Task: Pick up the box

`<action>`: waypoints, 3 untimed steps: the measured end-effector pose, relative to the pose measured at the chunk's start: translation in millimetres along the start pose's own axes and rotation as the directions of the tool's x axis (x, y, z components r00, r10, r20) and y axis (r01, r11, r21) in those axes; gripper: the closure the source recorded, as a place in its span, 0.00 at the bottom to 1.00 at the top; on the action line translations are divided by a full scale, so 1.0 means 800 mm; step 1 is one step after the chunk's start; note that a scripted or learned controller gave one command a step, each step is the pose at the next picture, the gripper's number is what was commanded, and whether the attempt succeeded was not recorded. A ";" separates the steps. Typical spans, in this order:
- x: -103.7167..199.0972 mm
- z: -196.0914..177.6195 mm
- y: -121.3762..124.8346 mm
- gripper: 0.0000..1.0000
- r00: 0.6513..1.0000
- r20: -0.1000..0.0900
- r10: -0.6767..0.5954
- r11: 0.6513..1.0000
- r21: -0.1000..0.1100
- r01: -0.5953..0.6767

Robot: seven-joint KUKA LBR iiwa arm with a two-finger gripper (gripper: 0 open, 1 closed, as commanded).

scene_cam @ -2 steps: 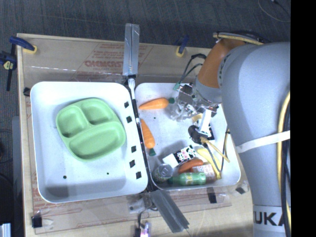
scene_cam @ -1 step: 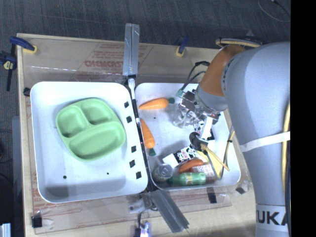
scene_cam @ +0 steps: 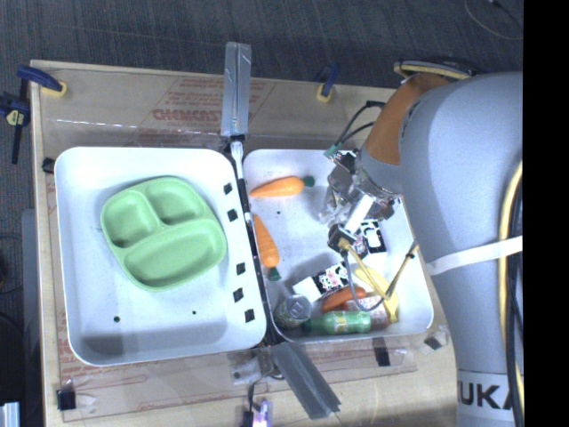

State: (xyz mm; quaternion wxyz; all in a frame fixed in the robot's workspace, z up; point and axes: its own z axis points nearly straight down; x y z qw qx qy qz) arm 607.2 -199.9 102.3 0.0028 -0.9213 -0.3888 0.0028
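Box, white with black blotches, lies flat in the right bin, just on the near side of the end effector. The end effector hangs low over that bin's middle, and from here I cannot tell how far open it is or whether it has hold of anything. To its left lie two carrots, one by the far wall and one along the dividing wall. Beyond the box, a green bottle and a can rest by the near wall. Far to the left, a green divided plate sits in the other bin.
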 end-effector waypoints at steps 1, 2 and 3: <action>-0.045 0.018 -0.056 1.00 0.995 0.000 -0.100 0.995 0.001 0.100; -0.075 -0.142 -0.092 1.00 0.999 -0.001 0.049 0.999 -0.003 -0.049; 0.019 -0.272 -0.141 1.00 0.978 -0.002 0.208 0.978 -0.004 -0.208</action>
